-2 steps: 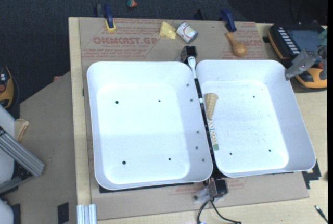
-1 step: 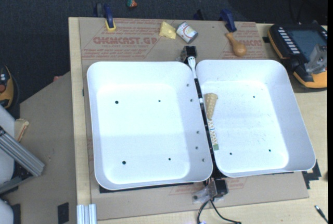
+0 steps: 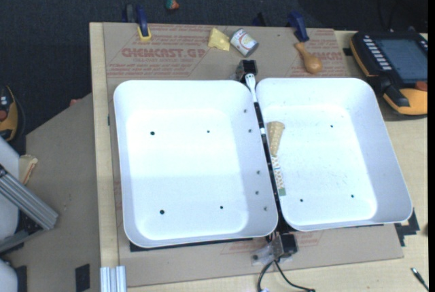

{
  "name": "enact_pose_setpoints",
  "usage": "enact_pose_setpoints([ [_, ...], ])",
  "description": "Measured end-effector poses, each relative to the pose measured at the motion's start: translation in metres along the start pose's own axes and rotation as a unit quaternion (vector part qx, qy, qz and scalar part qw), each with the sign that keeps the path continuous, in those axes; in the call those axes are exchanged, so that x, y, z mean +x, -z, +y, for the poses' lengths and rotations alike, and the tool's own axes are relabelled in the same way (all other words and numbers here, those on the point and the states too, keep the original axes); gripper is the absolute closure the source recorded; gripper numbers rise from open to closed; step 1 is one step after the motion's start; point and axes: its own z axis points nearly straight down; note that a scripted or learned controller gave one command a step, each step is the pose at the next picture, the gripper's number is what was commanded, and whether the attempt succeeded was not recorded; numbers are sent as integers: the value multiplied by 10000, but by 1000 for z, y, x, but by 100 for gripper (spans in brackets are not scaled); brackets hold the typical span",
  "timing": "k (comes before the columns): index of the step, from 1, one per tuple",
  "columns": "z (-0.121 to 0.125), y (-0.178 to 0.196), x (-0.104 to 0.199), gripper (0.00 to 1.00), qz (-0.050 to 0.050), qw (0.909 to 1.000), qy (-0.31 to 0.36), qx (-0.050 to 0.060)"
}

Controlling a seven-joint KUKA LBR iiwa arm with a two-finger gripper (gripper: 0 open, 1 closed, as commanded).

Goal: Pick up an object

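Note:
Two shallow white bins sit side by side on the bench. In the right bin (image 3: 353, 148) a long thin object (image 3: 276, 156) lies along the left wall: a tan waffle-cone end at the top and a pale patterned strip running down toward the front. The left bin (image 3: 136, 148) shows bare white floor with small dark holes.
Behind the bins on the brown board lie a yellow wedge (image 3: 219, 40), a small white and grey box (image 3: 244, 42) and a wooden-handled piece (image 3: 309, 58). Blue clamps (image 3: 142, 22) hold the back edge. A black and orange pendant (image 3: 397, 66) rests at the right.

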Motion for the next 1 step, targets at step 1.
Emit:
enact_pose_setpoints([
  [1, -34, -107, 87, 100, 43, 9999, 36, 143],
])
